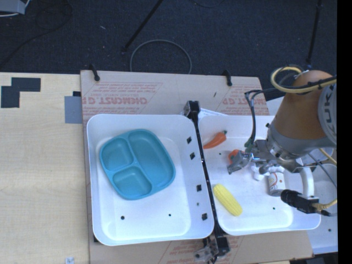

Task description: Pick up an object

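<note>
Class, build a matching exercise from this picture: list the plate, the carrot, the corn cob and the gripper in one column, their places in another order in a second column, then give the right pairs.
Things:
1. divided blue plate
2. carrot
3. corn cob
4. gripper

Places:
A. right bin, near front edge
B. left bin
C. above the right bin's middle
D. right bin, far end by the divider

Pairs: 1-B, 2-D, 3-A, 4-C
</note>
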{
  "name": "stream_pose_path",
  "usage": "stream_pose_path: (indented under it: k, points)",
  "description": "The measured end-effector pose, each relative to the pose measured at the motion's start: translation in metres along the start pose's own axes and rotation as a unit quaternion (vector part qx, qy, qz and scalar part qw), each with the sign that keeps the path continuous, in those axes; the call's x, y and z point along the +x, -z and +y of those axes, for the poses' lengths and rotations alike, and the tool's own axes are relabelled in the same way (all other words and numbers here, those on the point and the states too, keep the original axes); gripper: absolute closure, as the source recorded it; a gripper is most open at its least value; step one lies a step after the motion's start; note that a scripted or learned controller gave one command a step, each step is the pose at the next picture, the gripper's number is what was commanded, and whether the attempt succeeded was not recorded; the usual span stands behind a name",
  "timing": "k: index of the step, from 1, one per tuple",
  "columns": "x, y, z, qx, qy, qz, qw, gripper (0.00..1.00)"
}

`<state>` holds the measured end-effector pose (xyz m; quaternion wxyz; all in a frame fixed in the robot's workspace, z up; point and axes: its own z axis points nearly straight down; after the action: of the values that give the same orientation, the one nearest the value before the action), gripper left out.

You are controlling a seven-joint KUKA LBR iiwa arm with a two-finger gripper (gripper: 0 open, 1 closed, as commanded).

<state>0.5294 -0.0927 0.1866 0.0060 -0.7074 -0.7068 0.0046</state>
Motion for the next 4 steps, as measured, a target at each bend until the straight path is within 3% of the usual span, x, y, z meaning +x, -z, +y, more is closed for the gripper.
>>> stream_pose_path:
  k: [1, 3, 4]
  points:
    - [0.0, 0.006, 0.003, -0.007, 0.001, -0.001, 1.0, 0.0]
    - [-0.007, -0.086, 0.001, -0.003, 0.0, 0.0, 1.0, 0.0]
    - [-0.006, -0.1, 0.001, -0.005, 0.0, 0.0, 1.0, 0.0]
